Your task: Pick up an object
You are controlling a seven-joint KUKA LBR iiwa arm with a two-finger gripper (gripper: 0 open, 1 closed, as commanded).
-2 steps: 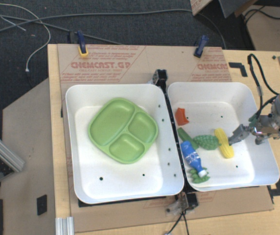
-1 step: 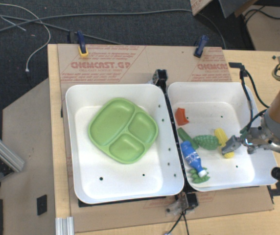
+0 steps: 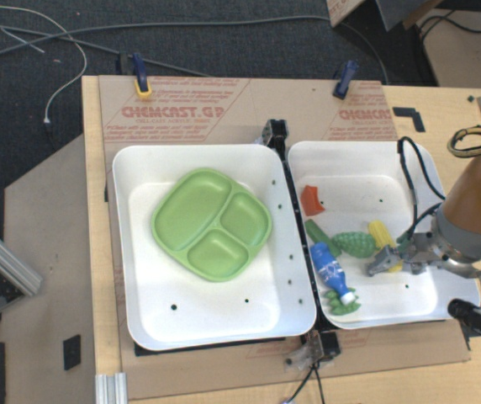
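Note:
My gripper (image 3: 386, 264) is low in the right bin (image 3: 367, 160), near its right side, with the orange-banded wrist (image 3: 476, 204) above it. A yellow object (image 3: 380, 232) lies just up and left of the gripper tip, and a bit of yellow also shows right at the tip. A knobbly green toy (image 3: 354, 243) lies to the left of the gripper. A blue bottle (image 3: 328, 270) lies along the bin's left wall, with a small green item (image 3: 346, 305) at its lower end. A small orange block (image 3: 310, 199) sits further back.
The left bin (image 3: 140, 175) holds a green divided plate (image 3: 213, 223). A black cable (image 3: 417, 171) loops over the right bin's back corner. Clamps (image 3: 142, 77) hold the cardboard sheet at the bench's far edge.

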